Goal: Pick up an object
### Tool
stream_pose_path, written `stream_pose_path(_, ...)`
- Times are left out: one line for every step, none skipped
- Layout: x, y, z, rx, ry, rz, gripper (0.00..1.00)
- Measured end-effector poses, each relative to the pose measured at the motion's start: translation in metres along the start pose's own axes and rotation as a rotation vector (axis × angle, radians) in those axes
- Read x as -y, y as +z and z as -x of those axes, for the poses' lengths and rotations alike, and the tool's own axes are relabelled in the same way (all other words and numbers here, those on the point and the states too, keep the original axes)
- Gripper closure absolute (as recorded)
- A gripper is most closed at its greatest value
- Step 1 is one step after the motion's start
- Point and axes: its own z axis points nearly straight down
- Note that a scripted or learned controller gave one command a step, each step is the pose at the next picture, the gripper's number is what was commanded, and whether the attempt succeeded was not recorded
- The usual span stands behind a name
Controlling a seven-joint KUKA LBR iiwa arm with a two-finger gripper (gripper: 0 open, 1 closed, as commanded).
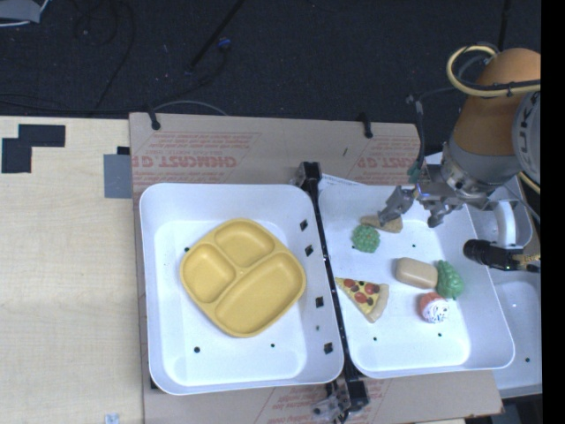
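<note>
Fingers spread wide on the gripper (415, 208), maybe just above a tan piece (387, 223); the broccoli (366, 238) beside it could get bumped away.

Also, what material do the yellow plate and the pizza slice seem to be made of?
The yellow plate looks like molded plastic with a matte finish: one even color, rounded dividers, soft dull highlights. The pizza slice seems a toy, likely plastic or rubber: flat painted colors, smooth rounded edges. The exact material stays uncertain.
</note>
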Motion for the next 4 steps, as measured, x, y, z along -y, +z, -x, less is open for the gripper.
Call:
stream_pose_path(-0.003,-0.008,0.000,0.002,-0.002,0.013,0.00)
stream_pose_path(-0.005,0.056,-0.002,0.001,-0.001,0.008,0.00)
stream_pose_path(0.001,0.116,-0.007,0.001,-0.001,0.010,0.00)
stream_pose_path(0.002,0.119,-0.007,0.001,0.002,0.012,0.00)
